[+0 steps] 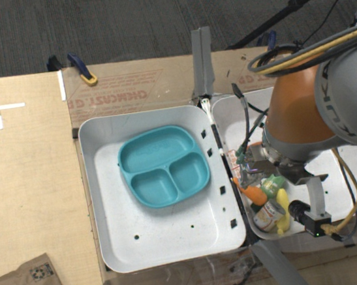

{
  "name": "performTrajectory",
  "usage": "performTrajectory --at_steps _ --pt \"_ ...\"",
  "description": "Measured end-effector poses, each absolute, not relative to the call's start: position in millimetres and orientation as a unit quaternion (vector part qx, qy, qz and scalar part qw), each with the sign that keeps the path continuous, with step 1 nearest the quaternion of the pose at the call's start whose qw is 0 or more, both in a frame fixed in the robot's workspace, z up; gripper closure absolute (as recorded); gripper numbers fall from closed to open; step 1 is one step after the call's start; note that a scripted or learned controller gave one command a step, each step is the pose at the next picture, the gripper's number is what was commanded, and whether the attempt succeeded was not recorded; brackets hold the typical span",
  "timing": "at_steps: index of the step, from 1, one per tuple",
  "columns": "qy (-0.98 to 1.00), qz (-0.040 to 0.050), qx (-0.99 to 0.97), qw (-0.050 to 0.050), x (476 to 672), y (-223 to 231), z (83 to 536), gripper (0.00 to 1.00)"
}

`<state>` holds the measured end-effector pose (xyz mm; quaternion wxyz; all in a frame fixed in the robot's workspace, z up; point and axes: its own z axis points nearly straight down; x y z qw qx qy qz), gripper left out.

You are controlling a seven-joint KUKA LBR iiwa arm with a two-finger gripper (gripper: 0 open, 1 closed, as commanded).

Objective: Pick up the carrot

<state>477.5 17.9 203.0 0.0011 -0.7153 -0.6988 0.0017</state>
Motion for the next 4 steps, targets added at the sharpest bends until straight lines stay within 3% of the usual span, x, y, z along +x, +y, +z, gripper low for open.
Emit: performTrajectory --at_steps 1,2,4 --pt "-0.557 0.0025 -0.830 0.000 480.1 39.2 195.9 1.00" --pt "-0.557 0.0025 -0.830 0.000 480.1 39.2 195.9 0.00" --pt "-0.573 0.0025 -0.820 0.000 477.3 23.9 190.3 0.00"
